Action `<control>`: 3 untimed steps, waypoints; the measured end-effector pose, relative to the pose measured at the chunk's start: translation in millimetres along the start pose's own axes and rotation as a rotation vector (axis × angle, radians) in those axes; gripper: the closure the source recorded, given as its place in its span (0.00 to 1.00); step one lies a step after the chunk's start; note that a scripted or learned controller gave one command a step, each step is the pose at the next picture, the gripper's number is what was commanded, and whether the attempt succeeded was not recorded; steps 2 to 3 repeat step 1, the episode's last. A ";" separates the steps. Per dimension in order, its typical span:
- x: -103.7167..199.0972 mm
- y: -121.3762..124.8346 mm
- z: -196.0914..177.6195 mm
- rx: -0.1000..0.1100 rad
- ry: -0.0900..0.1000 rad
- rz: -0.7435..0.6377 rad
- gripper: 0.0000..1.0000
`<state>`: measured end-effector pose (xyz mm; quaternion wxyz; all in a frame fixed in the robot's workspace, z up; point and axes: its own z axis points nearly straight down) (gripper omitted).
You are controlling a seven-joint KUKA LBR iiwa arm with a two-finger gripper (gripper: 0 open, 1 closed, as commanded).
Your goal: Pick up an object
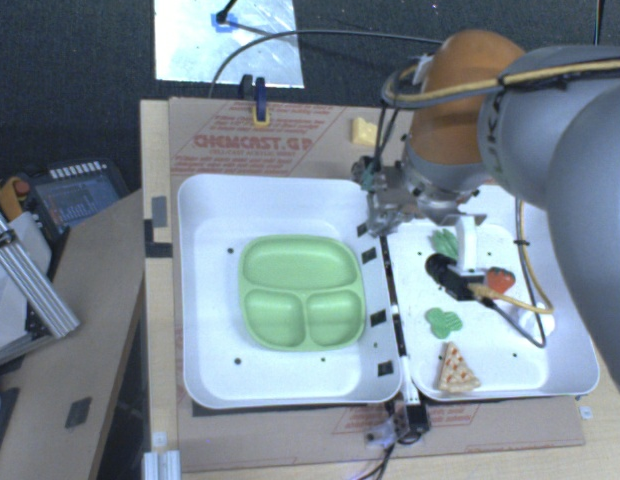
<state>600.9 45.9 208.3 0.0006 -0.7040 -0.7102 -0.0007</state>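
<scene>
My gripper (382, 214) hangs low over the back left corner of the right bin (565, 368), close to the divider between the bins. In that bin lie a green leafy piece (445, 240) just right of the gripper, a small red piece (501, 279), a green broccoli-like piece (443, 320) and a toy pizza slice (456, 370) near the front edge. Nothing shows between the gripper's tips.
The left bin (205, 268) holds a pale green divided plate (298, 291). A yellow piece (364, 131) lies on the cardboard behind the bins, and a blue clamp (256, 98) stands at the back. The grey arm covers the right bin's far right side.
</scene>
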 end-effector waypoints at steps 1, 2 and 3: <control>48.9 4.4 -7.6 -0.002 0.000 0.000 1.00; 48.9 4.4 -7.6 -0.002 0.000 0.000 1.00; 48.9 4.4 -7.6 -0.002 0.000 0.000 1.00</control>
